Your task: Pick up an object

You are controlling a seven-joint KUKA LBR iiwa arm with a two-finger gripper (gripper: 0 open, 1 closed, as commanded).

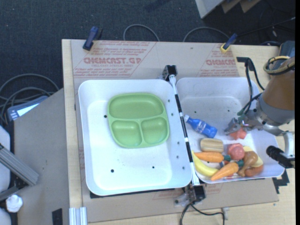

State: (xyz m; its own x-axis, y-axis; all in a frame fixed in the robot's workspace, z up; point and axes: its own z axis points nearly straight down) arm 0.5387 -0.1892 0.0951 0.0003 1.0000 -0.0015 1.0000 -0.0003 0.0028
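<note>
Red lump (240, 134) sits half hidden under the claw (236, 127); grip unclear, arm reaching from three o'clock.

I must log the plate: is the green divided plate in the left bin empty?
Empty: all three compartments of the green plate show bare green.

green divided plate (138, 119), blue clamps (91, 38), possibly cables (140, 29)

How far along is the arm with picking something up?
Done: the claw has reached into the right bin, beside a small red item. In hand: nothing visibly lifted; grip unclear. Left: grasp and raise a piece; the carrot, banana and blue bottle lie untouched.
</note>
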